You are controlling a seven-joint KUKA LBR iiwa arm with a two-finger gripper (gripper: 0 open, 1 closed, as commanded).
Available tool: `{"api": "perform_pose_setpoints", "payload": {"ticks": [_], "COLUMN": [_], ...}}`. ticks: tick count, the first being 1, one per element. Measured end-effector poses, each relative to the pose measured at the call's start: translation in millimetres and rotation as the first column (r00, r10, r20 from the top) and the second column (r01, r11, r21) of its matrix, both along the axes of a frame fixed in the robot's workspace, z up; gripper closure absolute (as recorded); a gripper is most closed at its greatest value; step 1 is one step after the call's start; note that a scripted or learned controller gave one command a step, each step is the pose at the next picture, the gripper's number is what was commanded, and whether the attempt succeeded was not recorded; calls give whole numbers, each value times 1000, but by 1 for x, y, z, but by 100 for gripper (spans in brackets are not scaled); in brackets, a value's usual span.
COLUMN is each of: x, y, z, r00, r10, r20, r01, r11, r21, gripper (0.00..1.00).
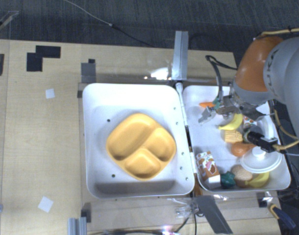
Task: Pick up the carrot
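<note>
The carrot is a small orange piece lying near the back of the right bin, close to its left wall. My gripper hangs over that bin, right beside and partly above the carrot's right end. The wrist and arm cover the place where they meet, so a grasp cannot be confirmed. The grey arm with its orange band comes in from the right.
The right bin also holds a banana, a tan ridged piece, an orange-red fruit, a white lid, a small carton and a green item. A yellow divided plate sits in the left bin.
</note>
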State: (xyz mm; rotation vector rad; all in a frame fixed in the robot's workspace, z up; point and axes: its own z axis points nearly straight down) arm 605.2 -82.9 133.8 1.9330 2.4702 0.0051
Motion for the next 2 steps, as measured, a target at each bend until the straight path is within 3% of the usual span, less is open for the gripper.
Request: {"api": "perform_pose_setpoints", "payload": {"ticks": [1, 2], "x": [56, 54], "y": [-15, -12], "z": [-38, -29], "r00": [996, 997], "r10": [-91, -80], "r20": [4, -10], "r01": [91, 81], "r11": [996, 997], "r21": [0, 1], "gripper": [0, 100]}}
